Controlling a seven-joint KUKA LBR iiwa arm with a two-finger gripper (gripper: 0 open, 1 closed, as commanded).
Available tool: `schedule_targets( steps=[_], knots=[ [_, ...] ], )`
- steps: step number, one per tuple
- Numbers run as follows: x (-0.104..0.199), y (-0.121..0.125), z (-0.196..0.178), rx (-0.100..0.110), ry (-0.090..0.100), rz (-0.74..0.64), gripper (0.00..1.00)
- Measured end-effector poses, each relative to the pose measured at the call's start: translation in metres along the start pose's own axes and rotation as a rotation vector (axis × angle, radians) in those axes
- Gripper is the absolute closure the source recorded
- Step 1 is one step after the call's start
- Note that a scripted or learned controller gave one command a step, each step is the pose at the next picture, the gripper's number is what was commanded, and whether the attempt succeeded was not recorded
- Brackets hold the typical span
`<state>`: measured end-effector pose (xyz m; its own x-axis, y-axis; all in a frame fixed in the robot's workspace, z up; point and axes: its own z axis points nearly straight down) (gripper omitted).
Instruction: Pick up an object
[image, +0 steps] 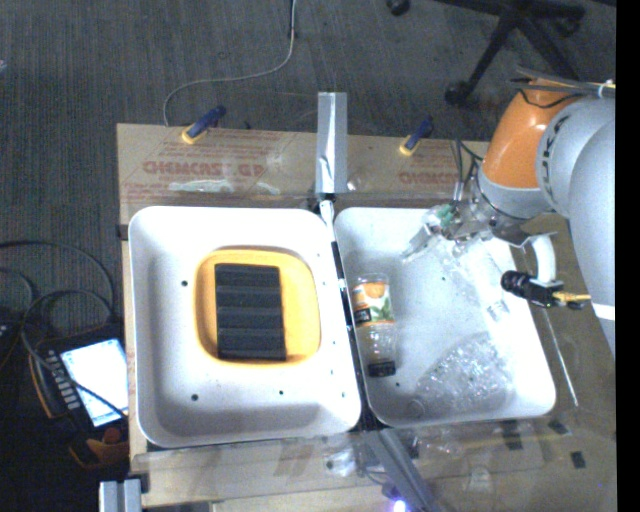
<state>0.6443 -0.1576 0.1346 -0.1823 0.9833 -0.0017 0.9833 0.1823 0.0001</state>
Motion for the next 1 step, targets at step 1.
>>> schedule_targets(
  steps=[1],
  knots=[
    [0.0399,-0.0247,0.0429,-0.011,-0.011,-0.081,0.00]
  ],
)
